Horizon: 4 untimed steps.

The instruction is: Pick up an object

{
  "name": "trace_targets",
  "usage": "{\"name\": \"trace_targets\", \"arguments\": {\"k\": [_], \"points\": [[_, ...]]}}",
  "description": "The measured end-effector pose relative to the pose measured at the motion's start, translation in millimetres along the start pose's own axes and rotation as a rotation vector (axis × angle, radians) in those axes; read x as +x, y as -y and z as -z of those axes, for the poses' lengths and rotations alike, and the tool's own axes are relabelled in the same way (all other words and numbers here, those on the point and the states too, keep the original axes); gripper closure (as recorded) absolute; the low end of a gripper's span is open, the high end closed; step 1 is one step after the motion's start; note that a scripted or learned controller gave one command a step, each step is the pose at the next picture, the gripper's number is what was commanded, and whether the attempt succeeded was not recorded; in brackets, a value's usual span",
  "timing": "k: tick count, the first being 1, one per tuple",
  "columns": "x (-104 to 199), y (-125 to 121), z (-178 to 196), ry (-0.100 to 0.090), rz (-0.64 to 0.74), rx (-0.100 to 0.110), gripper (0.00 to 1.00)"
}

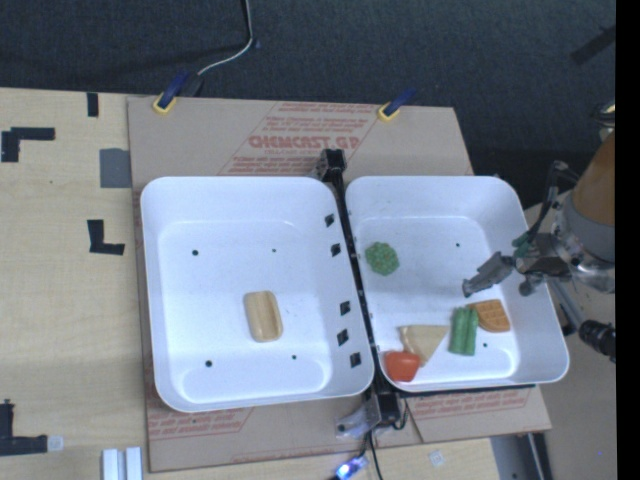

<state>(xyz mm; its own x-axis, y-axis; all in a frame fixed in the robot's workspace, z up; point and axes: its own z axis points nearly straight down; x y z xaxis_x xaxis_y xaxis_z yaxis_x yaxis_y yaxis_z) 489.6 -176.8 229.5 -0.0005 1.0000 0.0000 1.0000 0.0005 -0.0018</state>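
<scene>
The right bin (500, 196) holds a green knobbly piece (381, 258) near its left wall. Along its front lie a pale yellow wedge (424, 340), a red piece (402, 366), an upright green block (463, 330) and an orange piece (493, 315). A tan bread-like piece (263, 315) lies in the left bin (160, 208). My gripper (498, 287) hangs over the right side of the right bin, just above the orange piece and the green block. It is open, its fingers (482, 277) spread, and nothing sits between them.
A black divider with clips (343, 268) runs between the two bins. Both bins rest on a cardboard sheet (300, 138). The arm's wrist (585, 238) reaches in over the right bin's right rim.
</scene>
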Motion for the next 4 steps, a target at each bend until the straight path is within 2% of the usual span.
{"name": "trace_targets", "arguments": {"k": [1, 2, 3, 4], "points": [[55, 8, -92, -0.005, 0.004, 0.01, 0.0], [78, -6, -146, 0.004, 0.0, -0.007, 0.0], [77, -5, -134, 0.003, 0.0, -0.005, 1.0], [77, -5, -135, 0.002, 0.0, -0.004, 0.0]]}}
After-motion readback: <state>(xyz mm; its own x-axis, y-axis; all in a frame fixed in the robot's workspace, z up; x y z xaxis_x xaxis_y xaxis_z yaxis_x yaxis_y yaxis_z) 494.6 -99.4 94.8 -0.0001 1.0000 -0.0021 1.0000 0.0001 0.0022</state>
